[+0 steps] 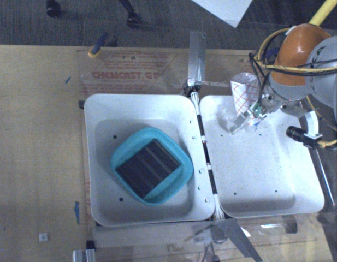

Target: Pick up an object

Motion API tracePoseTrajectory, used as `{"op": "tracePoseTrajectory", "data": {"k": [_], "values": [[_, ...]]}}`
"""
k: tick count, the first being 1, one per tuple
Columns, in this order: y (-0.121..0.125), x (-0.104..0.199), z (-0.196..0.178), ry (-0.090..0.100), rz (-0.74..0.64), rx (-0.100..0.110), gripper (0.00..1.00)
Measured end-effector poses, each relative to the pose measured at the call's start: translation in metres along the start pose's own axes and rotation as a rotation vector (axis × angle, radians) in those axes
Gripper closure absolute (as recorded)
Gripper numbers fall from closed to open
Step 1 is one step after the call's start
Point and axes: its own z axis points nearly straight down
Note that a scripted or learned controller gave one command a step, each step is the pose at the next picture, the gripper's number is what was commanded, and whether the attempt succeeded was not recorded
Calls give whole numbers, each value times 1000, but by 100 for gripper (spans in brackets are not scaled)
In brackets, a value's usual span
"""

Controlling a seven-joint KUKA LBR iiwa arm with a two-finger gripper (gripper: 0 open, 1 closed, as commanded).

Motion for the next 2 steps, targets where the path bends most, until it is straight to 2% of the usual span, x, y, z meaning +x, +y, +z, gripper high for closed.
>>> {"op": "tracePoseTrajectory", "data": {"k": [1, 2], "values": [[0, 0, 0, 0, 0, 0, 0], [-18, -32, 11, 8, 209, 4, 0]]}}
